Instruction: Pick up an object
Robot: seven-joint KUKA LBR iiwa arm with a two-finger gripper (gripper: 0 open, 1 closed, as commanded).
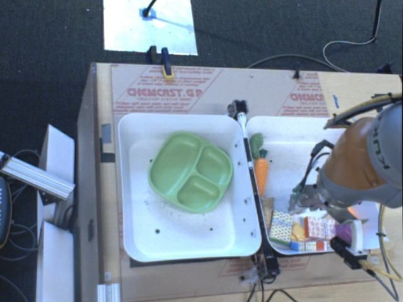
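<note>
A green divided plate [191,171] lies tilted in the left bin [141,231]. In the right bin [286,137] a toy carrot [259,170] with a green top rests against the left wall. Several small boxes [302,228] with red, yellow and purple print are crowded at the near edge. My gripper [303,200] hangs low over the right bin, just above those boxes, with the grey arm and its orange band [356,159] behind it. Nothing is visibly held between the fingers.
A black clamp [239,109] sits on the ridge between the two bins. Cables run along the bench's right and near edges. A brown board [208,90] lies behind the bins.
</note>
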